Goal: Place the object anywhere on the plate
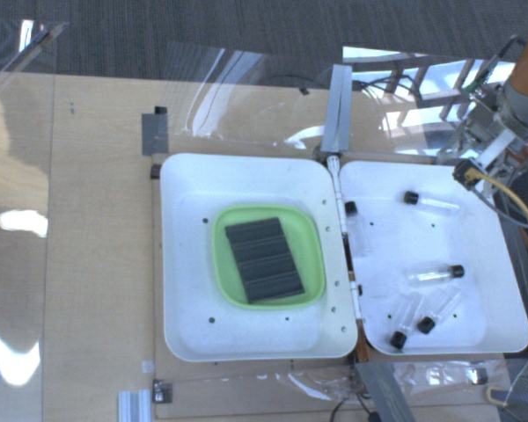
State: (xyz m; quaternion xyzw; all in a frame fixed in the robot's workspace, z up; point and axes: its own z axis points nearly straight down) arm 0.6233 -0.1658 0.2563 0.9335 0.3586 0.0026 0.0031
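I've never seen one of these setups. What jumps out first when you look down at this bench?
The bright green plate in the left white bin stands out, with a dark ribbed block lying on it. In the right bin, several clear vials with black caps lie scattered. The grey and orange arm leans in at the upper right.

Pretty bright, even light from overhead, so shadows are faint and soft. The pale wooden desk (88,236) catches white glare patches on its left side, and the shiny metal frame at the upper right (422,82) throws hard reflections. The two shallow white plastic bins (246,174) look nearly blown out. Overall slightly soft focus, with the small stuff a bit fuzzy.
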